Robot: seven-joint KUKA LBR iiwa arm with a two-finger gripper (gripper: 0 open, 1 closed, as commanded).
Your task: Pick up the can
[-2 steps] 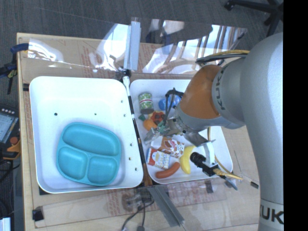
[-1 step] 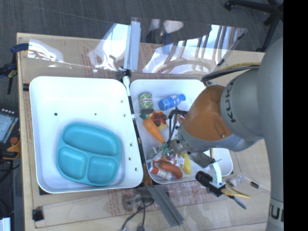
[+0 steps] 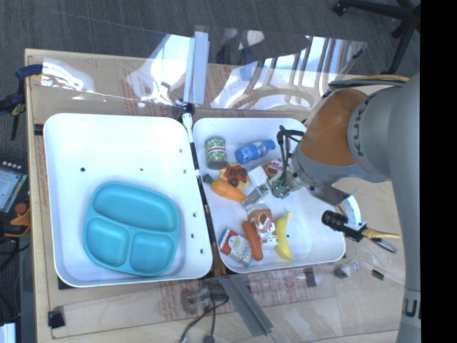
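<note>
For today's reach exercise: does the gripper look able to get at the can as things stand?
Probably yes. The can stands upright in the right bin's far-left corner, its top uncovered; the gripper sits nearby, over the toy food.

No writing can be made out from here. The can (image 3: 216, 151) near the far left corner of the right bin (image 3: 325, 245) has a green label, and the packet (image 3: 235, 244) by that bin's near edge has red and white print, but both are too small to read.

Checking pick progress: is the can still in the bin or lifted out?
In the bin: the can sits in the right bin's upper-left corner, apart from the gripper.
</note>
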